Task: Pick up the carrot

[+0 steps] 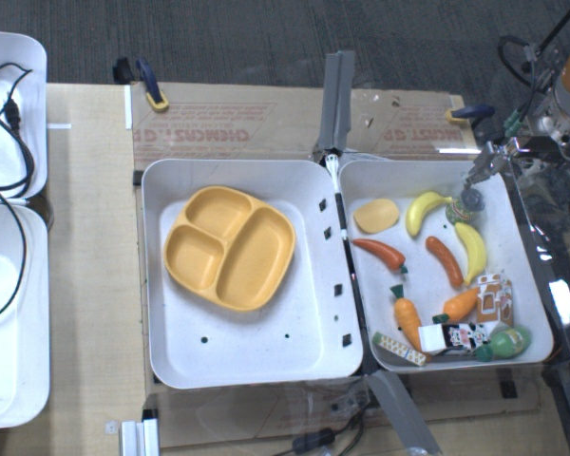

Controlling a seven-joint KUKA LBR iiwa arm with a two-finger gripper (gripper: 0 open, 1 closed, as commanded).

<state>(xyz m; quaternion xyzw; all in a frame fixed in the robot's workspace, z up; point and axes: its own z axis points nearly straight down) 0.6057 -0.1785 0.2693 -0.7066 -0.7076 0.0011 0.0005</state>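
Two bins sit before me: the left bin [171,350] bears a yellow plate [230,246], the right bin [537,331] holds the carrot [407,319] near its front, among toy food. My gripper [475,183] hovers over the bin's far corner; its opening I cannot tell.

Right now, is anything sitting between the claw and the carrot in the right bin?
Yes. From the claw at the bin's far corner, the right-hand banana and an orange-red sausage lie flat between it and the carrot. A high approach should likely clear both.
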